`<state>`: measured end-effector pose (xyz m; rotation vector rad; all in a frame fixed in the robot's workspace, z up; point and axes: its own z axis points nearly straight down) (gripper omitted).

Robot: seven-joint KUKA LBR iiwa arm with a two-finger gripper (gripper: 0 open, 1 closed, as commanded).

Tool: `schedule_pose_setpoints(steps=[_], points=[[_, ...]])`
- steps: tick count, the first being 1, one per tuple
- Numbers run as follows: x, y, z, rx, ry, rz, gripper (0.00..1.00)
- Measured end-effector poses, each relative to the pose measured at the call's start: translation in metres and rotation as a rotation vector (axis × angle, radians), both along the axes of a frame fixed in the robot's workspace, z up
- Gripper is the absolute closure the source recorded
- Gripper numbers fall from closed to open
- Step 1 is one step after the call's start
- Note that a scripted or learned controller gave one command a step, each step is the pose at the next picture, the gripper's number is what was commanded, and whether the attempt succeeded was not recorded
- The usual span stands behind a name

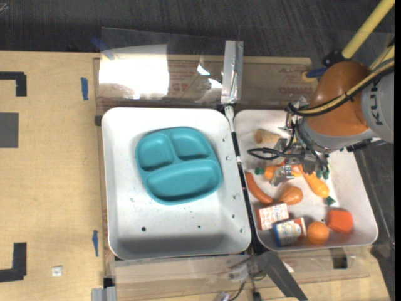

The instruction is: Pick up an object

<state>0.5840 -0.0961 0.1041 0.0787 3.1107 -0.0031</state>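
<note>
Right bin (363, 196) (toys inside) sits under jaws (285, 171); their spread cannot be told.

Black capitals, "KU", stand on the grey arm (380, 108) where it comes in over the right bin's far right corner, and the rest of the word is cut off. The small carton (273, 215) and the can (289, 231) near the right bin's near edge carry printed labels in red, white and blue, too small to read. Faint reddish print runs along the cardboard strip (188, 80) behind the bins' far edges, washed out by glare and not legible.
</note>
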Motion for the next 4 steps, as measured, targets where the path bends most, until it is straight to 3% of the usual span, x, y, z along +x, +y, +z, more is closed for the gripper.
schedule_pose_setpoints(steps=[1, 2, 3, 4], points=[[0.045, 0.049, 0.156, 0.005, 0.011, -0.045, 1.0], [0.056, 0.004, 0.048, 0.0, 0.028, 0.181, 1.0], [0.086, 0.062, 0.146, 0.003, 0.012, 0.085, 1.0], [0.085, 0.037, 0.174, -0.005, 0.017, 0.334, 1.0]])
